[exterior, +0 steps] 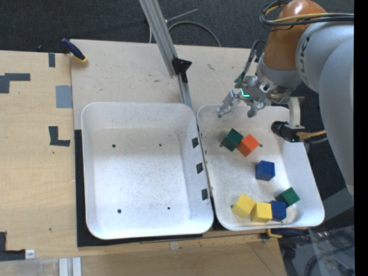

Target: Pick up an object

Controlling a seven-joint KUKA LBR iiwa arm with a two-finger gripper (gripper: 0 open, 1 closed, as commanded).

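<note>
My gripper (pixel 237 109) hangs over the far edge of the right bin (pixel 305 171), its two fingers spread open with nothing between them. Just below it in the bin lie a dark green cube (pixel 232 139) and an orange cube (pixel 248 145), touching each other. A blue cube (pixel 265 170) sits alone in the middle. Near the front edge lie two yellow cubes (pixel 244 205) (pixel 263 211), another blue cube (pixel 278 210) and a green cube (pixel 288 196), packed close together.
The left bin (pixel 92 154) lies beside the right one, sharing a raised rim between them. A slanted metal pole (pixel 167 39) comes down to the bins' far junction. The arm's grey body and orange band (pixel 287 33) fill the upper right.
</note>
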